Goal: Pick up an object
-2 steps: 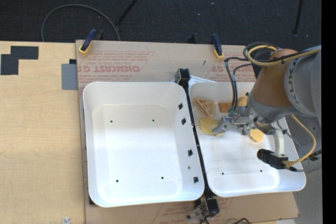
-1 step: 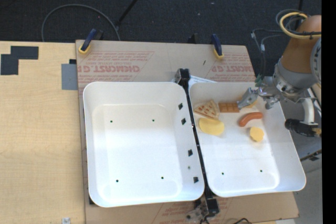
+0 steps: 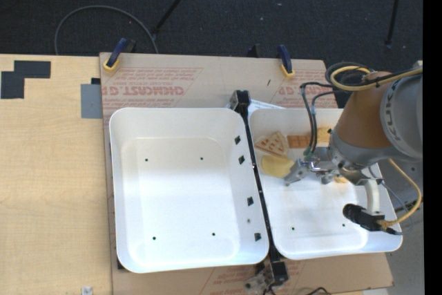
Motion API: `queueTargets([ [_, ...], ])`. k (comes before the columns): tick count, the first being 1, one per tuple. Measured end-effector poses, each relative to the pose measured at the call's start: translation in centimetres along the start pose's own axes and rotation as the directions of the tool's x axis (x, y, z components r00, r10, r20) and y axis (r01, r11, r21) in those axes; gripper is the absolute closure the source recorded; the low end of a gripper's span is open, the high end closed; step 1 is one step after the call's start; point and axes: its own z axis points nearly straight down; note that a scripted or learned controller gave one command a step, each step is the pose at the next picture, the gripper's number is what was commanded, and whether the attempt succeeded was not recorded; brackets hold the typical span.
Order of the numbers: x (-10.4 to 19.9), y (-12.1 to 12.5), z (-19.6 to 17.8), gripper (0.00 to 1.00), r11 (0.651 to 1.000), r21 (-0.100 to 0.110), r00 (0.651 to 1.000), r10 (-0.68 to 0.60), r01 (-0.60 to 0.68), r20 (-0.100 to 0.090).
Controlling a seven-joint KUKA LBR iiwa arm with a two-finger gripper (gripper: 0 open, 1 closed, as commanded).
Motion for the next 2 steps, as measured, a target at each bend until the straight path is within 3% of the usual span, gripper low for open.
queueTargets([
  [1, 5.2, 4.9, -0.1, 0.0, 1.0, -0.008, 1.0, -0.003, 0.003, 0.001],
  [2, 4.9, 4.8, -1.2, 1.0, 1.0, -0.008, 1.0, 0.002, -0.002, 0.002],
])
